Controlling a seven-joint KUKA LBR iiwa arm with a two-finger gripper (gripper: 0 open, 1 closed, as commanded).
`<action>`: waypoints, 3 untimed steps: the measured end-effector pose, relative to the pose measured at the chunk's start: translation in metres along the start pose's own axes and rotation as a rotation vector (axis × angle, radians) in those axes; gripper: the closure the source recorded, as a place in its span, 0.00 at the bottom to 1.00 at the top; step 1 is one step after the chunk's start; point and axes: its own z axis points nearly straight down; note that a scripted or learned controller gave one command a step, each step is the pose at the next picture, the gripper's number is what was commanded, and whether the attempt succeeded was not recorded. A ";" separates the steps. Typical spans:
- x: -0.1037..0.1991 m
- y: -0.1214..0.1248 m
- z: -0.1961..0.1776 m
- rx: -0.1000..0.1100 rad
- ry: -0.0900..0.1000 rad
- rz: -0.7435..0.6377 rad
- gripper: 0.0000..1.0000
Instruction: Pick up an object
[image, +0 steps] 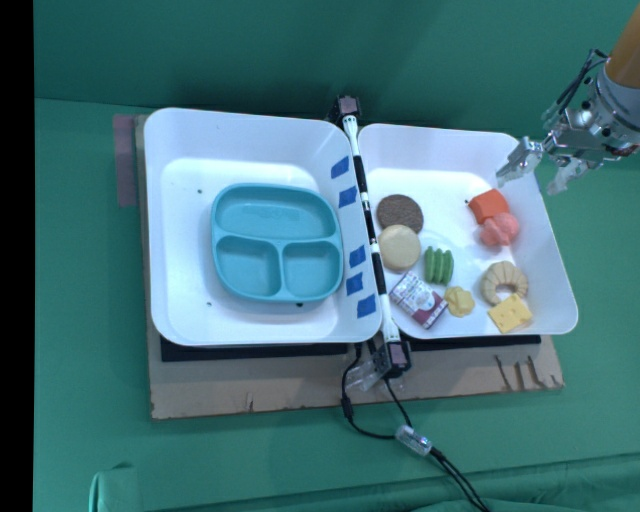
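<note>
Green cloth covers the bench beneath two white bins. Nearest in the right bin (560, 300) lie one cheese wedge (511, 314), one small red carton (418, 300), one yellow piece (459, 300) and one ring pastry (502, 281). Farther back: one green pea pod (438, 265), one tan bun (399, 247), one brown patty (400, 212), one pink item (499, 230), one orange block (489, 205). One teal divided plate (275, 243) fills the left bin (180, 150). My gripper (540, 165) hangs spread, empty, over the far right rim.

Two white bins (250, 125), one teal plate (276, 241), nine toy foods (400, 212).
</note>
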 end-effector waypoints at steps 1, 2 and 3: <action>-0.008 0.022 0.143 -0.005 -0.003 -0.001 0.00; -0.011 0.025 0.127 -0.019 -0.009 0.005 1.00; -0.011 0.025 0.127 -0.018 -0.009 0.005 0.00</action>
